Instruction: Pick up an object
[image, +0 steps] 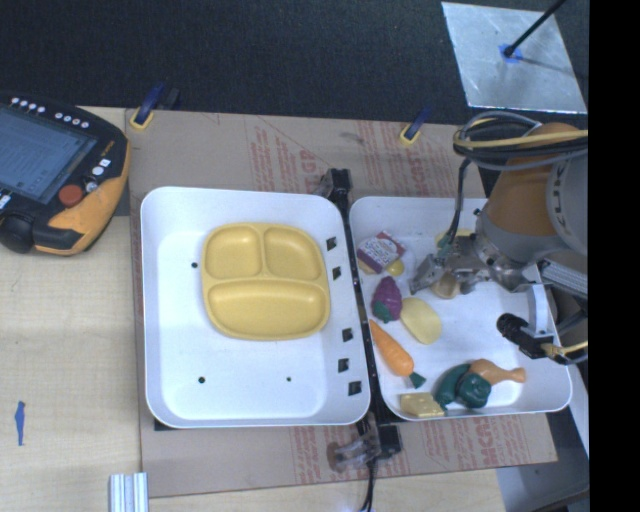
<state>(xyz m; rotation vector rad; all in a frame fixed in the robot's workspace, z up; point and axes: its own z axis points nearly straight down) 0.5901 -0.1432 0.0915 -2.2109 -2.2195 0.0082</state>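
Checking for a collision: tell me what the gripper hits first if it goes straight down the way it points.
Probably the small tan object right beneath the gripper, on the right bin floor. Depth is hard to judge from this slant.

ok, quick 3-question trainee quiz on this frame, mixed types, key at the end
1. True or false: the yellow divided plate lies in the left bin.
2. Which toy lies between the purple eggplant and the green toy? A) orange carrot B) drumstick
3. Which bin is the gripper over?

Key: 1 true; 2 A; 3 the right bin.
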